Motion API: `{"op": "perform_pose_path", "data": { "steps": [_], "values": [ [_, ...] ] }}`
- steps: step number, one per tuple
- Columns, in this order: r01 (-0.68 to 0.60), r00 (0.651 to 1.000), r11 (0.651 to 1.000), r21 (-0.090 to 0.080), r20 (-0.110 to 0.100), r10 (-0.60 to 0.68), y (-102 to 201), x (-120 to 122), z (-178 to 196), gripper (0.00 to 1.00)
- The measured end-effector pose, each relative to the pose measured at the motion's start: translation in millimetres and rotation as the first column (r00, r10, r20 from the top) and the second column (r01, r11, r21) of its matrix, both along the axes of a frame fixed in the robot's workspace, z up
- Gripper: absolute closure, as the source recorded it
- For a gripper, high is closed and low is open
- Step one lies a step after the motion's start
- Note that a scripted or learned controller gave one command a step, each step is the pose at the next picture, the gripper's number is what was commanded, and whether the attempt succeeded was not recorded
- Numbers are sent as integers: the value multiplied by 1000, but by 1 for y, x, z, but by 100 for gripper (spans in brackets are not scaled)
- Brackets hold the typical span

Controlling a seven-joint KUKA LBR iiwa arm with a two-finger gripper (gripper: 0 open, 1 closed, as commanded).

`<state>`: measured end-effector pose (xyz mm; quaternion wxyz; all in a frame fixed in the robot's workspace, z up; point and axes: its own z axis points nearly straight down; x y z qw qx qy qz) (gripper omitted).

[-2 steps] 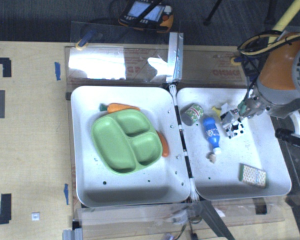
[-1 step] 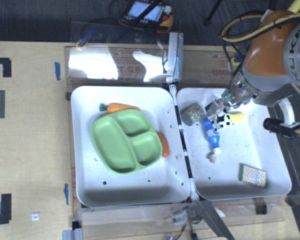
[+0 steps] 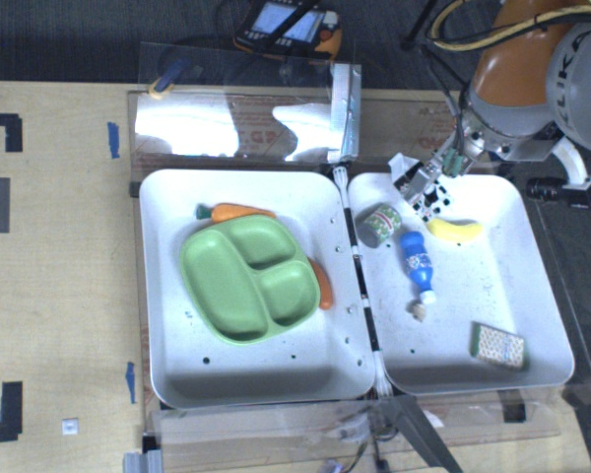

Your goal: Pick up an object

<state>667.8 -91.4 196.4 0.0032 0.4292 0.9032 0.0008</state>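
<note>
Hovering over the right bin [image 3: 532, 294], tool [image 3: 426, 193] near banana [image 3: 455, 229] and can [image 3: 378, 225]; finger state impossible to tell

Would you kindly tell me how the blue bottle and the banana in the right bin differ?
The blue bottle is blue with a pale cap; the banana is yellow. The bottle lies lengthwise toward the bin's front; the banana lies crosswise. The bottle looks longer. Both lie flat in the right bin, near the gripper.
</note>
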Motion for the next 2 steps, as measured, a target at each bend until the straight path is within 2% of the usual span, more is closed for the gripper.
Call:
{"op": "perform_pose_path", "data": {
  "steps": [1,2],
  "values": [
    [258,966,966,2,-7,-258,22,-37,-12,100],
    [256,967,967,2,-3,-256,22,-35,-1,100]
  ]
}}
